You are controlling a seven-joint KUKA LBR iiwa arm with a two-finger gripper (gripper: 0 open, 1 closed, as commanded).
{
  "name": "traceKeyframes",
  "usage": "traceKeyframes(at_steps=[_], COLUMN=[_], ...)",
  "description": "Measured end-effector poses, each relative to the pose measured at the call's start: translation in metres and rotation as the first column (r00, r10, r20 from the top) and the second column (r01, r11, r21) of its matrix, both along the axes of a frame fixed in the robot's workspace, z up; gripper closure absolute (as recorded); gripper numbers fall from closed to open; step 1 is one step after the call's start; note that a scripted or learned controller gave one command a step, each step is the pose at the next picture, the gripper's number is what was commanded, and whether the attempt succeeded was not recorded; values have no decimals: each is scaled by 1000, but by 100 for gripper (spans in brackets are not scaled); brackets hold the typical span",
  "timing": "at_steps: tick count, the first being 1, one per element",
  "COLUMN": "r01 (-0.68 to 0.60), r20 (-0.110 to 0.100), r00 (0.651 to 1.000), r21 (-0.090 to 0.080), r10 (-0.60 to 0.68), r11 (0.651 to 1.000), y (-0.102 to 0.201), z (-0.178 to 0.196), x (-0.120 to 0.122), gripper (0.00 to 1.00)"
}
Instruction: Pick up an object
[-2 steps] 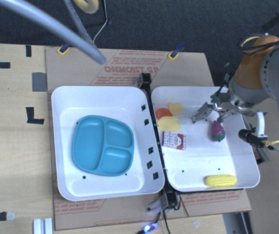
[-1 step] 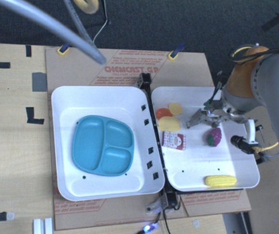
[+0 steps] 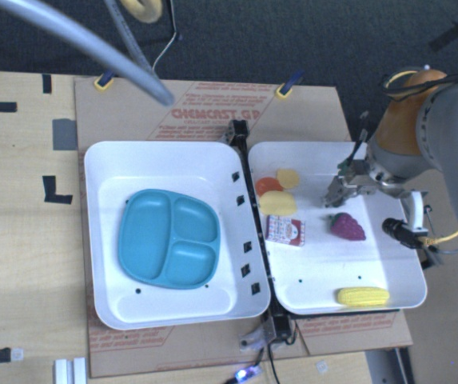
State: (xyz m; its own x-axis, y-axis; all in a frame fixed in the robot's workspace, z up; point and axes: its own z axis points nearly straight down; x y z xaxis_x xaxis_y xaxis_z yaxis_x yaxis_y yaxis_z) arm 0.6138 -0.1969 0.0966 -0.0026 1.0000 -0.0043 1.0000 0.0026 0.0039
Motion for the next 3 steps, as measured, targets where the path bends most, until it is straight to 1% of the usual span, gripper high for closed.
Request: traceKeyframes(at_steps=[1,2,3], r01=[1,2,0], r20=[0,-1,0], r00=[1000,1000,1000], r21=[3,3,3], r10=[-1,-2,0], r11=[1000,1000,1000], y=[2,-5,2], z=[63,110,170], x=[-1,-5,0], gripper=[100,100,100])
